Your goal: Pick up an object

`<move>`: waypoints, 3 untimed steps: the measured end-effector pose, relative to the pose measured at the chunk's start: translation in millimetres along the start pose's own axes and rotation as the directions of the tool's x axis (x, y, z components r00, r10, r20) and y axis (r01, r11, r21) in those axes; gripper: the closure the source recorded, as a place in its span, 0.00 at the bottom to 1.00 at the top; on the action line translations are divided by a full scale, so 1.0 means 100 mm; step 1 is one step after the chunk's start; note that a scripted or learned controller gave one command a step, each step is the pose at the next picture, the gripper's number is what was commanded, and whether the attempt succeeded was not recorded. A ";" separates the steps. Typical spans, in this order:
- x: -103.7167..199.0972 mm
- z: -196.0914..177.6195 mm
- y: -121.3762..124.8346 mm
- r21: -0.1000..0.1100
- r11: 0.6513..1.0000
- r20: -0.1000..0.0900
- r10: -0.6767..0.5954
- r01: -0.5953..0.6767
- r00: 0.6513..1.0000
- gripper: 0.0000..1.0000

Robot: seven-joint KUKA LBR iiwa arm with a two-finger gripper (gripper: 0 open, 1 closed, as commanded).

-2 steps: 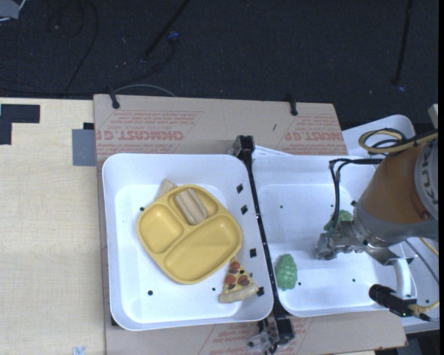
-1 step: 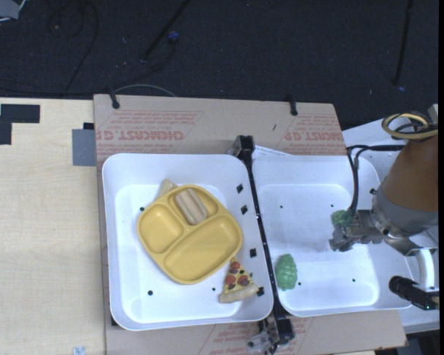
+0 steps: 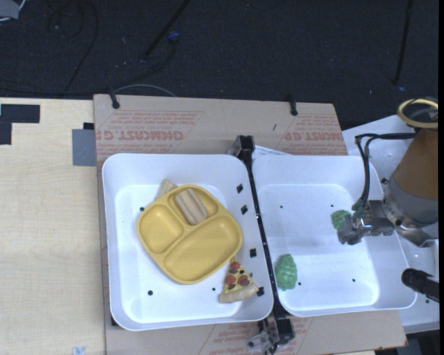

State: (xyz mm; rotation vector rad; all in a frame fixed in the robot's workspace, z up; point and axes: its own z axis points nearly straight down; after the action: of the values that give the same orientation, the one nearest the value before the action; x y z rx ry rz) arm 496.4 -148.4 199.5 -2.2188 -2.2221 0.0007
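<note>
Gripper (image 3: 349, 231) low in rt bin (image 3: 318, 302), touching small green obj (image 3: 341, 218); grip state can't tell. Green lump (image 3: 286, 271) near divider.

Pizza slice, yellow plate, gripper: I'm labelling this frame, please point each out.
pizza slice (image 3: 238, 282), camera view, its topped middle
yellow plate (image 3: 200, 248), camera view, its large compartment
gripper (image 3: 349, 231), camera view, its tip

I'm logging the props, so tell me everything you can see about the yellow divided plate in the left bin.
The yellow divided plate looks like matte plastic, rounded, with three compartments. It lies flat and turned at an angle in the middle of the left bin. A tan hot-dog-like toy rests in its upper compartment. A toy pizza slice lies just off its lower right rim.
</note>
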 end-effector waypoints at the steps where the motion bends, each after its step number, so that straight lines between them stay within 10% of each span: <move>1: 0.00 -0.37 0.00 -0.001 1.000 0.001 0.000 0.000 1.000 1.00; 3: 1.00 -0.28 0.28 0.002 1.000 -0.001 -0.002 0.002 1.000 1.00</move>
State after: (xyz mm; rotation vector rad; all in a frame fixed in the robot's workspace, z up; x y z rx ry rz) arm 524.0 -48.7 227.4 -2.2149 -2.2235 0.0019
